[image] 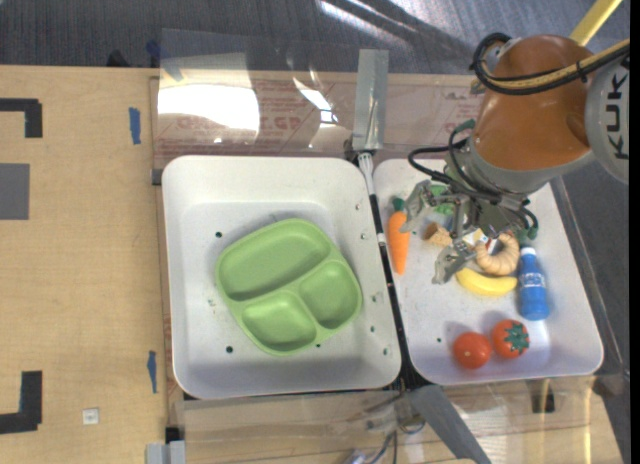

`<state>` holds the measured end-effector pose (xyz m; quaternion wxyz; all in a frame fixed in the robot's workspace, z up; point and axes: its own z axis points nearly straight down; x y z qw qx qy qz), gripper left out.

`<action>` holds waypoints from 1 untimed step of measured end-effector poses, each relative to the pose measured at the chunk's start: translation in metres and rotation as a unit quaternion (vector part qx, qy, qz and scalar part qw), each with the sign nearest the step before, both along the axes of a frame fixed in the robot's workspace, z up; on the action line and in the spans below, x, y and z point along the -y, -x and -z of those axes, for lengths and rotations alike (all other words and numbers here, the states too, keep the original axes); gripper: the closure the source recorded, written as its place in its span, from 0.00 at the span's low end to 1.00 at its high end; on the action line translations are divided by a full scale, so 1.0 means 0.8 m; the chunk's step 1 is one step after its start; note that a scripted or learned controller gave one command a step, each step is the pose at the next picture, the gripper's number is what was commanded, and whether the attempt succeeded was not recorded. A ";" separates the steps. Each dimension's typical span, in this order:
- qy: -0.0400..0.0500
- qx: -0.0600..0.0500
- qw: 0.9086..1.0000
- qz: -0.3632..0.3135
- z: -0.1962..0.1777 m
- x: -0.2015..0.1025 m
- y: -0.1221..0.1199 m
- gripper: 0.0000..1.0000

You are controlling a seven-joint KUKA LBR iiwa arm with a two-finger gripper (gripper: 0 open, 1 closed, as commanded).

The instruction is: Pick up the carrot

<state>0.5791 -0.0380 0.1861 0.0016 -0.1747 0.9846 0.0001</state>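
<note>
Nearest the camera, at the near edge of the right-hand bin (575,352), sit two red tomatoes (472,350), one with a green top. Further in lie a blue bottle (533,287) along the bin's right side, a yellow banana (485,283), and a pale ring-shaped piece I take for a pretzel or doughnut (502,252). The carrot (399,239) lies against the bin's left wall, towards its far corner, orange body pointing at the near edge and green top towards the far edge. It lies apart from the other toys, with bare bin floor between it and the banana.

The gripper (462,244) hangs over the middle of this bin, above the banana and ring, to the right of the carrot. Its fingers look parted, and nothing shows between them; the carrot is not held. The left-hand bin (190,192) carries a green divided plate (288,285).

To do this step well, I judge the arm must shift towards the bin's left wall, centre over the carrot's thick middle, and turn the fingers across its short width. The wall is the hazard: the outer finger needs room to drop between carrot and wall without striking the rim.
</note>
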 end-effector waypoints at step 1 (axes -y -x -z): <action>0.000 0.000 1.000 0.000 0.000 0.000 0.000 0.00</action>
